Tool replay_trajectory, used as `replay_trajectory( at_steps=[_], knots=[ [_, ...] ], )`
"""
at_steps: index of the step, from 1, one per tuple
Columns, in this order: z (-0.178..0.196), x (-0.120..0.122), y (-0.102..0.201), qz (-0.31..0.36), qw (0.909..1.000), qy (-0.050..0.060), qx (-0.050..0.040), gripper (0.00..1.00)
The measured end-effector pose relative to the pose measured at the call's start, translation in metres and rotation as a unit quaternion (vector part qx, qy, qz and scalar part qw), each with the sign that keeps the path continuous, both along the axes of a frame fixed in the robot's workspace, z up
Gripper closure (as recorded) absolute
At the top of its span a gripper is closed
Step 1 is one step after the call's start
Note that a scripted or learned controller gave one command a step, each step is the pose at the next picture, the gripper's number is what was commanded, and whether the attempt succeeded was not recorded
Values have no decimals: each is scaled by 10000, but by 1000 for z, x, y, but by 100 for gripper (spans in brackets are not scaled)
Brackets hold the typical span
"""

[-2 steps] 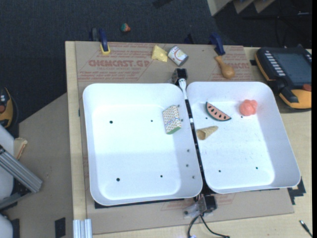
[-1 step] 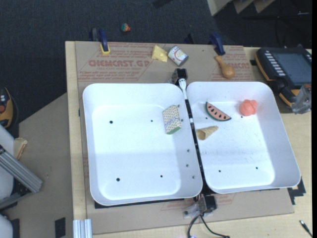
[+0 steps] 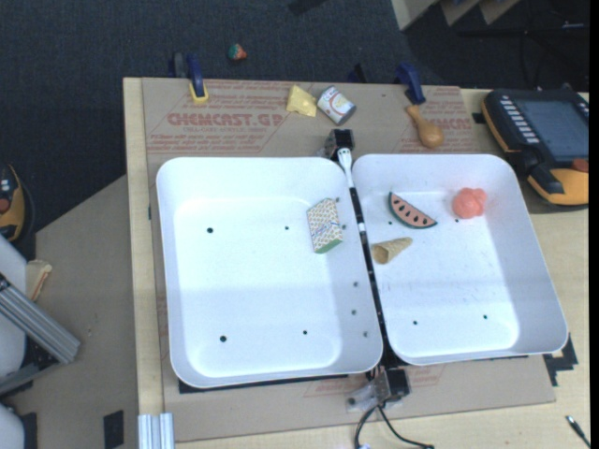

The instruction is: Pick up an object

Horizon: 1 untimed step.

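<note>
Two white bins are set side by side on a brown board [image 3: 140, 251] with red letters printed on it. The bins touch along the middle, and a black clip [image 3: 342, 144] is seen at the top of the line where they meet.

In the left bin [image 3: 243, 288] one thing is found: a small box [image 3: 325, 225] with a green and white pattern. It lies near the top right of that bin, just beside the wall shared with the other bin.

In the right bin [image 3: 459, 293] three toys are seen. A watermelon slice [image 3: 412, 211] lies flat near the top left part. An ice cream cone [image 3: 391, 248] lies on its side just below the slice, close to the shared wall. A pink lumpy ball [image 3: 469, 202] rests to the right of the slice, apart from it.

More toys are left on the board behind the bins. A yellow cheese wedge [image 3: 301, 102] and a small white box [image 3: 336, 105] are placed close together. A brown pear-shaped toy [image 3: 426, 127] lies further right. Two blue clamps [image 3: 196, 75] [image 3: 408, 82] are fixed at the back edge of the board.

A black and yellow control pad [image 3: 547, 138] is set on the right. A tiny coloured toy [image 3: 238, 52] lies on the dark floor behind the board. Wires [image 3: 388, 391] are seen at the front edge.

It cannot be told whether the gripper is open or closed.
</note>
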State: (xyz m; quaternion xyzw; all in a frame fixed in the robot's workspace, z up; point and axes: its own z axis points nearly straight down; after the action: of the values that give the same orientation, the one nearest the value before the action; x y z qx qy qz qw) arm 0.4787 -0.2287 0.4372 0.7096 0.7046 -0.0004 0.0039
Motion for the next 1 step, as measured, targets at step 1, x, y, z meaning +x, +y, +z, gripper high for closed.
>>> replay_trajectory(
  at_steps=[1],
  knots=[
    [105,1,16,47,10000,-49,-3,100]
  ],
)
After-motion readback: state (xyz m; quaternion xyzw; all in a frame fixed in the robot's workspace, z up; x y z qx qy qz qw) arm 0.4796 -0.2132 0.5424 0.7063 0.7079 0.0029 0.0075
